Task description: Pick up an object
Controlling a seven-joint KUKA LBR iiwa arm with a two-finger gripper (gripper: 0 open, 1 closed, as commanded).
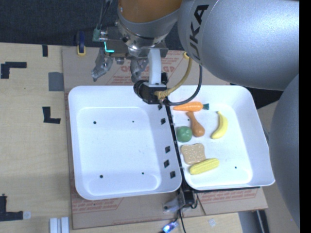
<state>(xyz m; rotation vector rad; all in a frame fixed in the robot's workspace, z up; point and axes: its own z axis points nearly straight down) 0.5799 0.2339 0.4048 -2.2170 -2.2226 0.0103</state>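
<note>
Several toy foods lie in the right bin [241, 144]: an orange carrot [190, 107], a yellow banana [220, 126], a brown drumstick-shaped piece [197, 125], a green ball [184, 133], a slice of bread [193, 153] and a yellow corn cob [204, 166]. My gripper [118, 72] hangs over the cardboard just behind the back edge of the left bin [116, 149], far from the foods. Its two fingers [100, 70] are spread apart and open, with nothing between them.
The two white bins sit side by side on cardboard [82, 81] over a wooden bench. The big grey arm [243, 33] covers the upper right. A black cable and connector [146, 91] hang near the divider between the bins.
</note>
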